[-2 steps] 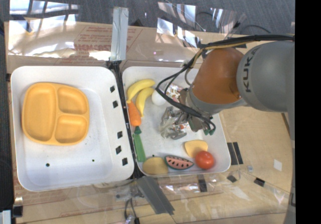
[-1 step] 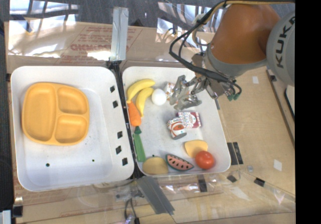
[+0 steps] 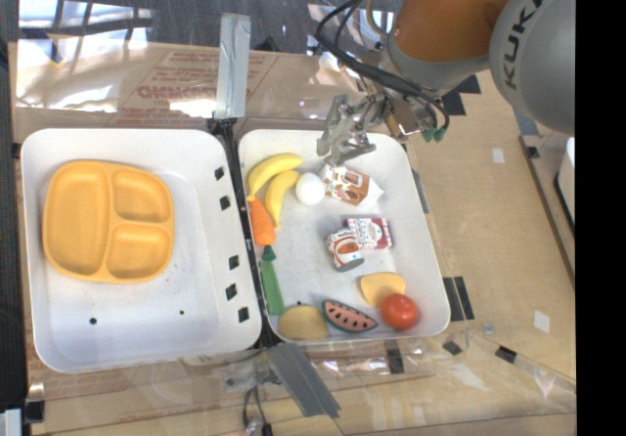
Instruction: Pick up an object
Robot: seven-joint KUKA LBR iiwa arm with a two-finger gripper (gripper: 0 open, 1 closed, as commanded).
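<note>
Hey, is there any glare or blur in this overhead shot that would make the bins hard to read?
Camera view: glare streaks the clear plastic sheet behind the bins; the right bin and its toy food stay sharp and evenly lit; the end effector looks slightly soft, so its finger state is unclear.

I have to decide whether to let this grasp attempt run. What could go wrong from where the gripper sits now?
1. The gripper hangs over the far end of the right bin, where the small carton, white ball and bananas crowd together; it may nudge a neighbour or close on two things.
2. The ball looks round and could roll off.
3. It sits close to the bin's far rim, so the fingers might clip it.
</note>
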